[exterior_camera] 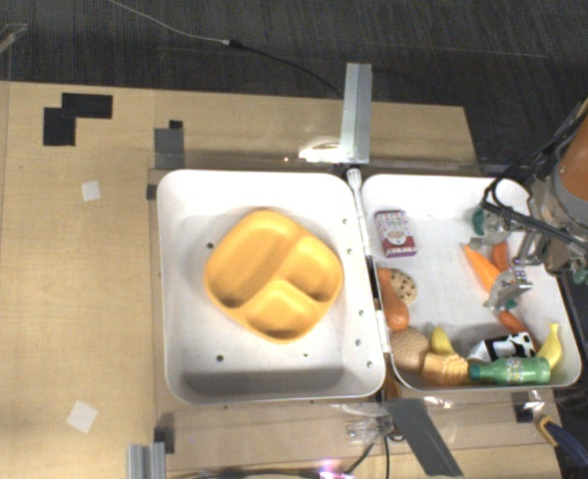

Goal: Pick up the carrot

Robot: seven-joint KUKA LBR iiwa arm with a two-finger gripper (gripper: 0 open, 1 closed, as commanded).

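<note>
Two shallow white plastic bins sat side by side on a pale wooden bench (64,297). The left bin (184,367) held a glossy yellow-orange divided tray (274,272), rounded at its corners and moulded into three smooth hollows.

The right bin (438,203) was crowded along its left and lower walls. A small red-and-white printed carton (394,234) lay near the top. Below it came a tan speckled cookie-like piece (399,285), a smooth orange-red sausage shape (395,313), a knobbly beige lump (409,347), a small yellow curved piece (440,341), a green plastic bottle (511,370) lying on its side, a black-and-white patterned toy (507,347) and a yellow banana (550,344) against the right wall.

The carrot (483,264), a smooth tapered orange plastic piece, lay slanted in the right half of that bin.

The grey arm with its orange band (585,163) reached in from the right, wrist angled downward over the bin. The gripper (508,267) hung just beside the carrot; whether its metal fingers were spread or pressed together could not be told, nor whether they touched the carrot.
</note>
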